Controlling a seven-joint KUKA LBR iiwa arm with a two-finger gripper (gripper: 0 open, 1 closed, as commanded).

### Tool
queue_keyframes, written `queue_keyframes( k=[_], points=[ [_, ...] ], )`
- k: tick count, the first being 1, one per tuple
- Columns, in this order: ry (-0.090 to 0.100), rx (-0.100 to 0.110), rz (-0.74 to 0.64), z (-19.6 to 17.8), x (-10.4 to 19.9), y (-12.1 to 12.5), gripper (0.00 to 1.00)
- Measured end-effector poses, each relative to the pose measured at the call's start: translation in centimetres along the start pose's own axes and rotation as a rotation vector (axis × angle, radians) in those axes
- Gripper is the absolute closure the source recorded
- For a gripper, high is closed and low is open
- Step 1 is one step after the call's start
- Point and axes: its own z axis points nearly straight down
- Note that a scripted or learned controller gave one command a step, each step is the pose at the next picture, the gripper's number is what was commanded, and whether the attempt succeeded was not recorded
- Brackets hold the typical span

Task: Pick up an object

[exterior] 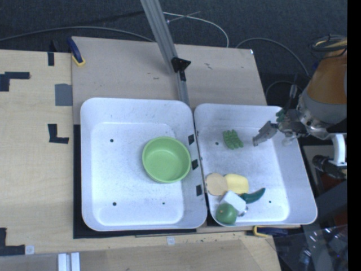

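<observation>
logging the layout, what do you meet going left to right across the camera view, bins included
left bin → green bowl → right bin → tan round piece → yellow piece → gripper → grey arm with orange band

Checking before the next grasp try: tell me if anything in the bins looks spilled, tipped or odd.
Nothing stands out. The green bowl sits upright in the left bin. In the right bin, the small items are bunched at the near edge, with a green ridged piece lying apart.

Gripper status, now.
Gripper: over the right bin, nothing seen between its fingers; open or shut cannot be told.
</observation>
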Motion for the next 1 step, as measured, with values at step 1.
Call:
queue_keyframes(
  k=[1],
  points=[
    [0.000,0.000,0.000,0.00,0.00,0.00,0.00]
  ],
)
